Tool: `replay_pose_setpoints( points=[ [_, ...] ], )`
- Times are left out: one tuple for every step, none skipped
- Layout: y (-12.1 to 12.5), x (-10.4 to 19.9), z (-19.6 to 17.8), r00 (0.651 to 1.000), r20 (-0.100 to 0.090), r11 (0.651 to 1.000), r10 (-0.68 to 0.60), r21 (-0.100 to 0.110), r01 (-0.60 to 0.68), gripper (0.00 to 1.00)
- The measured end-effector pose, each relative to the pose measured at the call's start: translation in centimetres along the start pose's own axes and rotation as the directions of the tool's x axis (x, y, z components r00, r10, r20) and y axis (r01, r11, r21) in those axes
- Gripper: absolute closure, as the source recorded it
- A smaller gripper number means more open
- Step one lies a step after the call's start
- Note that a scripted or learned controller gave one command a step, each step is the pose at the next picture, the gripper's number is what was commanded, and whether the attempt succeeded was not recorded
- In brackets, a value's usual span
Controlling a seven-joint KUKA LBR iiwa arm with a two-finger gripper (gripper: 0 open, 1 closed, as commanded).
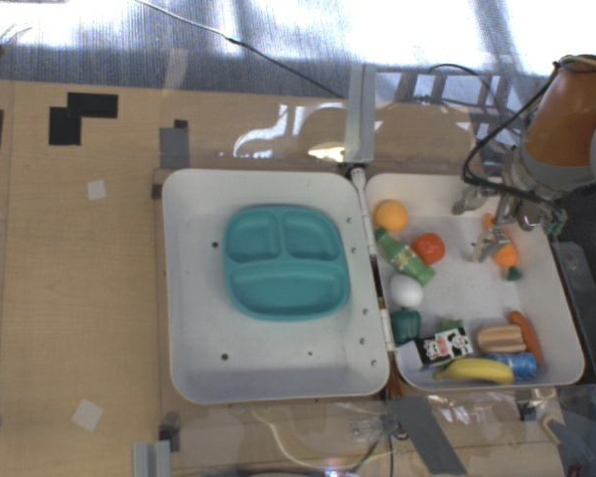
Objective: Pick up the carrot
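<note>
Hovering claw (489, 238) clamped on carrot (504, 256) (right bin (566, 351)), teal tray (283, 261) left

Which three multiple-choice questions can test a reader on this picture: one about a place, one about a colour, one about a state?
1. In which bin does the carrot lie?
A. left bin
B. right bin
C. on the bench

2. What colour is the divided tray?
A. teal
B. red
C. yellow

3. Where is the tool relative to the carrot?
A. over the tray
B. outside both bins
C. directly over the carrot, at its upper end

Answers:
1 B, it lies near the far right of the right bin.
2 A, the tray in the left bin is teal.
3 C, the tool hangs right at the carrot.
</note>
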State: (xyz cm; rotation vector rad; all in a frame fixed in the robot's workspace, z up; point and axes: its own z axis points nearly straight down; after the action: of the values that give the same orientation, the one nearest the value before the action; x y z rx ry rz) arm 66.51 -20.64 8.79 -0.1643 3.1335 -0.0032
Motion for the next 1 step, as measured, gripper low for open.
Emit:
replay_pose_setpoints(
  points=[
    [0.42,2.79,-1.15,0.988,0.006,0.988,-0.151,0.001,0.151,0.00]
  ],
)
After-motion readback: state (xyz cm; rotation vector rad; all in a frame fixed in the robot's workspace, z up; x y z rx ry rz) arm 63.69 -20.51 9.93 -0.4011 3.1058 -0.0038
